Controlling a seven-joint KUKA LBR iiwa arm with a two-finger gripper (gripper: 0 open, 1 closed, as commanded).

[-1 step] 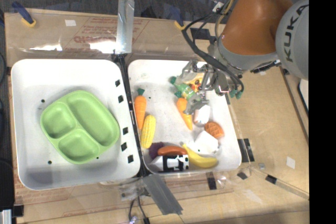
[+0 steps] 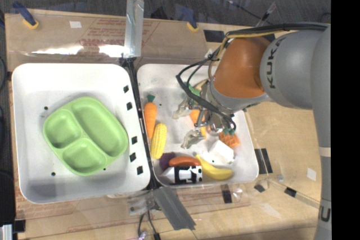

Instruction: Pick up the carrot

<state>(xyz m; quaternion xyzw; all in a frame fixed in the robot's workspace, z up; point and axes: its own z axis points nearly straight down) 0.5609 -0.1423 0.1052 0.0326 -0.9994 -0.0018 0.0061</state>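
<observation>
My arm (image 2: pixel 292 70) enters from right, grey link bent, orange band above wrist. My gripper (image 2: pixel 198 127) points down-left, hanging low; cables looped around wrist.

"KUKA" in dark letters running up the grey casing of my arm (image 2: pixel 292 67), just right of the orange band, faint reddish printing on the cardboard sheet (image 2: pixel 101 36) behind the bins, too blurred for me to read

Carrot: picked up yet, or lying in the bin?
Lying in the right bin: the carrot rests beside the corn, apart from the end effector.
</observation>
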